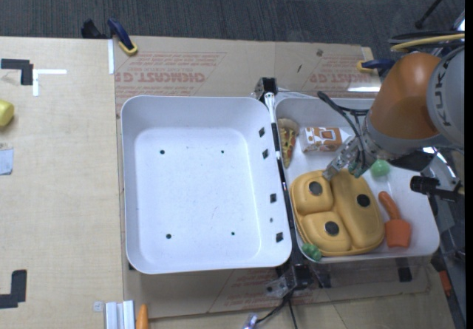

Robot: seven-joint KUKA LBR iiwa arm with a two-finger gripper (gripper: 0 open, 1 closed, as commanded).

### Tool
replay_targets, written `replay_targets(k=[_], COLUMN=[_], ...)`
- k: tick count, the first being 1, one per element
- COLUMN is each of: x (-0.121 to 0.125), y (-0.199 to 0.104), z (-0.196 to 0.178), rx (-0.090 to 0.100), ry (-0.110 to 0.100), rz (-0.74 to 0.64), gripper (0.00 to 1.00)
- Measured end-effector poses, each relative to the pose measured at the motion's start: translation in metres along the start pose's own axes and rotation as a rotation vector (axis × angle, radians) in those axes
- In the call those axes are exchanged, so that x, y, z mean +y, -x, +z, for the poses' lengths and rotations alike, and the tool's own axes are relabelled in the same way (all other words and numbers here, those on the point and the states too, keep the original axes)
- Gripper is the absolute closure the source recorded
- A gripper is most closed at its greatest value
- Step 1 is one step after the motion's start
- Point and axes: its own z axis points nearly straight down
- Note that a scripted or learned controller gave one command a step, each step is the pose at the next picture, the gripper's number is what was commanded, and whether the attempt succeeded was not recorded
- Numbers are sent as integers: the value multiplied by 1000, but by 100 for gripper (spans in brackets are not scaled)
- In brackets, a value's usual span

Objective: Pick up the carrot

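- At the far left edge of the bench we see a small yellow object (4,113), well apart from both bins; it plays no part in the task.
- The left bin (140,194) lies next, its white floor showing only a few dark dots.
- In the right bin (295,109), a large yellow toy (336,213) with 3 dark spots fills the near half; a small printed carton (323,139) lies at the far side.
- The gripper (346,165) hangs over the far edge of the yellow toy, near a small green piece (380,168); we cannot tell how it is set.
- The carrot (393,221) lies at the right of the bin, just beside the yellow toy, right of and nearer than the gripper.
- We judge this the approach step, nothing yet grasped; the next move calls for shifting right and nearer, then descending over the carrot, clear of the toy and the bin wall.
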Motion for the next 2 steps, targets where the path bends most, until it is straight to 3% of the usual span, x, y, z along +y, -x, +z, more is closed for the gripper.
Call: replay_targets(k=[1, 2], x=[-1, 2], y=[-7, -4], z=[4, -7], rx=[20, 14], ry=[-8, -2], rz=[-4, -5], gripper=[0, 100])
